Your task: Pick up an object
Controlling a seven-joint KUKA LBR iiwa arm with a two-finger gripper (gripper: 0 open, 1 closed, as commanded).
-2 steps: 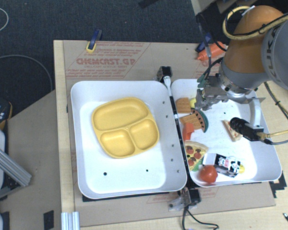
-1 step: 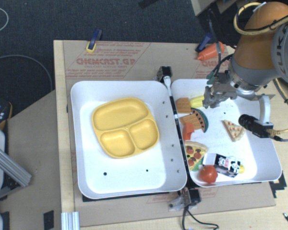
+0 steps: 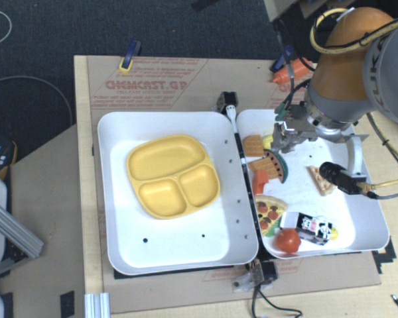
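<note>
Camera view: gripper (image 3: 283, 140) just above watermelon slice (image 3: 274, 165), apart.

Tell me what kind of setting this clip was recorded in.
Most likely a robotics lab bench set up for grasping trials. Two shallow white bins sit side by side on a board, the arm reaches over the right bin's toy food, such as a tomato, and a yellow divided plate lies in the left bin.

arm: grey, orange band, reaching in from right; gripper (image 3: 286, 136) pointed downward, low over the bench.
</note>
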